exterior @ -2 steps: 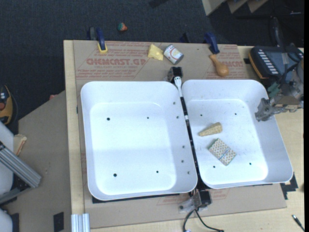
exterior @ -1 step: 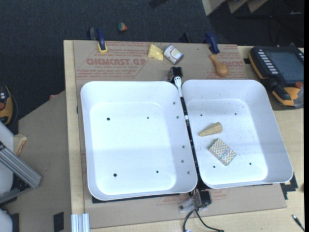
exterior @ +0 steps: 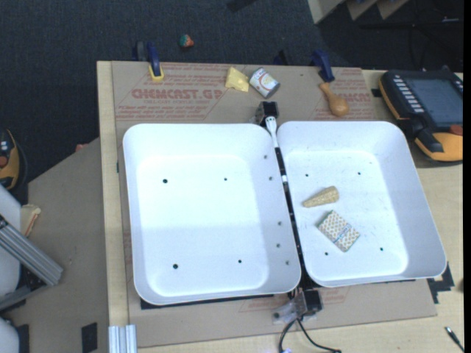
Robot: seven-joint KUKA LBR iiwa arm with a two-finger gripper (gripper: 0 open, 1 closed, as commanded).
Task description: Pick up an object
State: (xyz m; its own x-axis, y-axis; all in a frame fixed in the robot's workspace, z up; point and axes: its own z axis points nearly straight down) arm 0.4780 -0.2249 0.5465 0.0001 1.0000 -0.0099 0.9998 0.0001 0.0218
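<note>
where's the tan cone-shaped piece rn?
In the right white bin, left of centre near the divider, the tan cone-shaped piece lies just above the patterned rectangular block.

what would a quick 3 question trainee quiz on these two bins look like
1. True or false: the cone-shaped piece and the patterned block lie in the same bin.
2. Which bin holds them? A) left bin B) right bin
3. Fill in: the yellow wedge lies on the ____, beyond the bins.

Key: 1 true; 2 B; 3 board
</note>
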